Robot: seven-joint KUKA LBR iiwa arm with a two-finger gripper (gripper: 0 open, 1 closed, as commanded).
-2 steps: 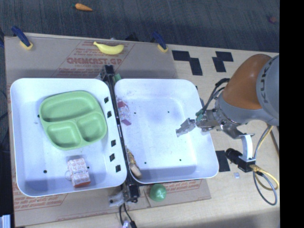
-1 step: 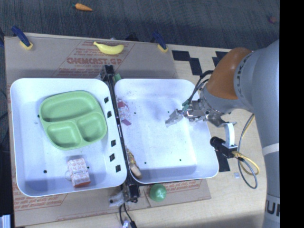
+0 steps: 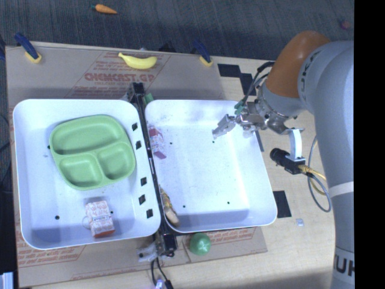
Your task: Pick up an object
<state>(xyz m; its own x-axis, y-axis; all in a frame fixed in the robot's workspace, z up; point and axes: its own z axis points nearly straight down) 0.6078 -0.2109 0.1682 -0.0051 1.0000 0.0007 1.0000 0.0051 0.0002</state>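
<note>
**Desk:** Hovering over the right bin (image 3: 255, 185), near its far right corner, the gripper (image 3: 224, 127) hangs at the end of the grey arm (image 3: 325, 89). What does it carry?

**Photographer:** Nothing that I can see. No object sits between the fingers; whether they are spread or closed, I cannot tell from this slanted view.

**Desk:** Where are the things it could pick?

**Photographer:** In that bin, a small red-and-white packet (image 3: 156, 142) lies against the left wall, and a tan piece (image 3: 168, 211) sits in the near left corner. In the left bin (image 3: 27, 179), a green divided tray (image 3: 91, 150) fills the middle and a small printed box (image 3: 98, 217) rests near the front edge. A banana (image 3: 138, 60) lies on the cardboard behind the bins; a green ball (image 3: 200, 244) sits just outside the right bin's front rim.

**Desk:** What could go wrong?

**Photographer:** My reading: a descent from here meets bare bin floor, since everything lies well apart from the gripper. The packet and the tan piece hug the wall, so a finger could strike the rim or the black clips (image 3: 143, 161) on the divider, or push the object aside instead of closing on it.

**Desk:** Room to move?

**Photographer:** Plenty across the right bin's middle and right side; tight along the divider.
</note>
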